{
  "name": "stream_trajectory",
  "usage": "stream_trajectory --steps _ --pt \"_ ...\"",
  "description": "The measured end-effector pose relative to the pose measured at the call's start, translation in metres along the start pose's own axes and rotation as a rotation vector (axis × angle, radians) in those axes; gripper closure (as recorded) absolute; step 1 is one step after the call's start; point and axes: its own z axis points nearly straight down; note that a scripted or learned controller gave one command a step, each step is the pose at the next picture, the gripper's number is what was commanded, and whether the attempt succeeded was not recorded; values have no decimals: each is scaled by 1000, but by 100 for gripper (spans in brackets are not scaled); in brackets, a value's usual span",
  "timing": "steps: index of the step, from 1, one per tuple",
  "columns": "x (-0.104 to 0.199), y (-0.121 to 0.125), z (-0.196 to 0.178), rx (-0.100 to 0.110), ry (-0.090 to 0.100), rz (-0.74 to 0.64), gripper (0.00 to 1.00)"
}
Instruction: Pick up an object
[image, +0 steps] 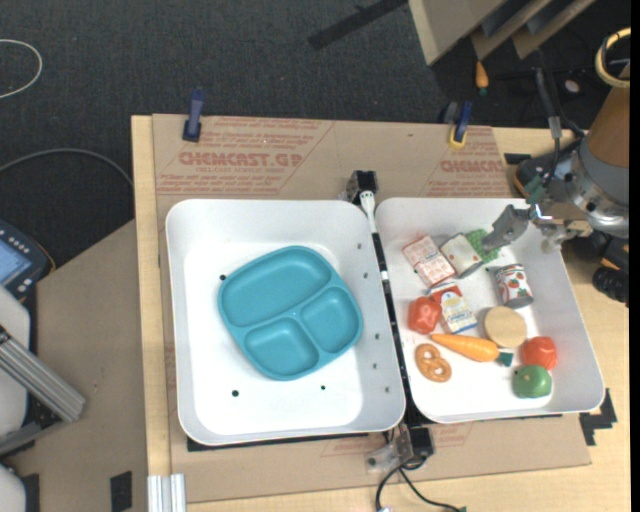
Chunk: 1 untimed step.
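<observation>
Nearest us, a green apple (532, 381) and tomato (539, 351) sit at five o'clock in the right bin (578, 330), beside a carrot (466, 346) and pretzel (433, 363). We see the pincer (503, 229) at one o'clock over small cartons (463, 252); its opening we cannot tell. Crowded items risk a glancing, slipped grasp.

Divided plate (290, 312) in the left bin (190, 330); toy foods (470, 320) in the right bin (580, 340).
</observation>
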Motion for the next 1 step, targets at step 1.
stream_trajectory --steps 1 --pt "89 -39 -28 2 3 -7 0"
